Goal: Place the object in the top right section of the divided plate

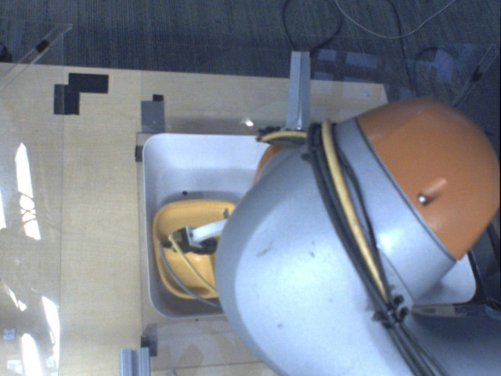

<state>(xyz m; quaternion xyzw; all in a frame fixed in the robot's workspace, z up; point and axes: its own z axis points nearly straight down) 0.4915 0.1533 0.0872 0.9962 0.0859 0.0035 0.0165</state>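
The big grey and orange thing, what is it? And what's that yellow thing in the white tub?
That big thing is a robot arm, grey with an orange band and black cables running along it. It looks huge because the camera hangs above the bench and the arm reaches in right under it, from the right side. The white tub is a shallow bin sitting on a wooden bench. The yellow thing in it is a plate, partly hidden under the arm. The arm covers so much that I can't tell whether it is holding anything.
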